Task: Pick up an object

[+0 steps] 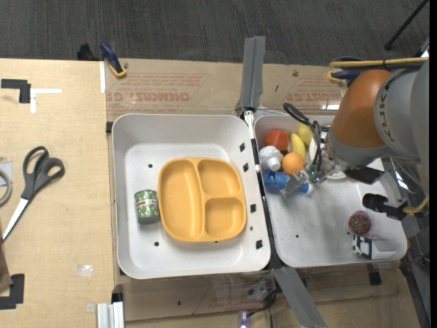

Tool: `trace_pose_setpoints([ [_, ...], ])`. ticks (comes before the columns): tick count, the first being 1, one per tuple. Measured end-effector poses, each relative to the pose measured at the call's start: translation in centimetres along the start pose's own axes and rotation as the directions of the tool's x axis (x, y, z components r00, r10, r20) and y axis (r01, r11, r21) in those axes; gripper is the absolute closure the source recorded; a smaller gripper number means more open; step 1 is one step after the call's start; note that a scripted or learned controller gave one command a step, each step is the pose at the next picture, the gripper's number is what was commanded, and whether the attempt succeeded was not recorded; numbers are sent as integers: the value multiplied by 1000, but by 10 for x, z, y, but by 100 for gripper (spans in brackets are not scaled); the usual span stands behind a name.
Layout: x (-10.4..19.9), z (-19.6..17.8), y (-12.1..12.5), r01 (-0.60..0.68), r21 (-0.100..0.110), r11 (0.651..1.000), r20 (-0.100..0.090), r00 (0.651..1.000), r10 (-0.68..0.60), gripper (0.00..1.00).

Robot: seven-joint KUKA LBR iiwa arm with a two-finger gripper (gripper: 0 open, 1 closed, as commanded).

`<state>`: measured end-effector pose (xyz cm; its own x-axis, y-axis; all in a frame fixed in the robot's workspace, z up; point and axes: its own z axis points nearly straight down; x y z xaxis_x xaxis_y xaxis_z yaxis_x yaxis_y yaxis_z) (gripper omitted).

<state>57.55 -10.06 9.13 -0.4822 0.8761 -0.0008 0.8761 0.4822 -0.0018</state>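
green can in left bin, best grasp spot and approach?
Grip the green can across its round body at mid-length, coming straight down from above. It seems to lie on its side, close beside the yellow divided plate, so close the fingers along the free axis, one toward the camera, one away, probably avoiding the plate rim.

Arm [382,115] cut off at right edge; its bulk hides right bin's [321,241] far corner.

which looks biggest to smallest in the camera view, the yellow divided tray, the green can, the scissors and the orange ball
1. yellow divided tray
2. scissors
3. green can
4. orange ball

The can and the ball look close in size, so their order is unsure.
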Motion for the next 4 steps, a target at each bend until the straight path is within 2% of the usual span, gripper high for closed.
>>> trace_pose_setpoints([
  [1, 0, -9, 0, 3, 1, 1000, 1, 1000, -3, 100],
  [2, 64, -146, 42, 9, -1, 1000, 1, 1000, -9, 100],
  [3, 89, -228, 100, -236, -1, 972, 2, 972, 236, 100],
  [4, 68, -172, 119, -122, 1, 993, 1, 993, 122, 100],
])
